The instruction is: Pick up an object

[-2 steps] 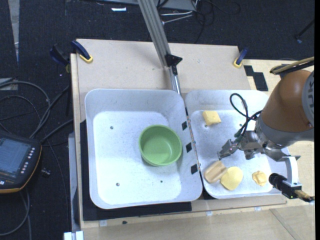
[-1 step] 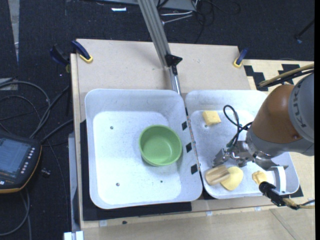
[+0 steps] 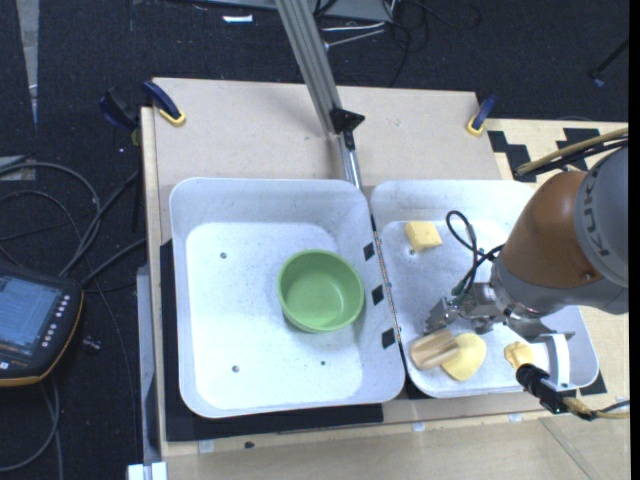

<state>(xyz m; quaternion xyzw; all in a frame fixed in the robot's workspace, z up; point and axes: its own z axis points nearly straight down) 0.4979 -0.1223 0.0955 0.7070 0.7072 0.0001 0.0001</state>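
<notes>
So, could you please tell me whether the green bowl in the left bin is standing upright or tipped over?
Upright: the round green plastic bowl shows its open mouth and inner bottom, resting on the left white bin's floor.

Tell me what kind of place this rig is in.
Likely a robotics lab test cell: a wooden bench clamped at its corners, holding two white bins, loose cables on dark carpet, and a handheld control pendant on the floor.

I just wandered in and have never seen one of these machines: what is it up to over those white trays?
A grey and orange robot arm reaches into the right bin, its end effector down by a tan block and a yellow piece. Two more yellow pieces lie there. The left bin holds a green bowl. Nothing looks lifted yet.
</notes>
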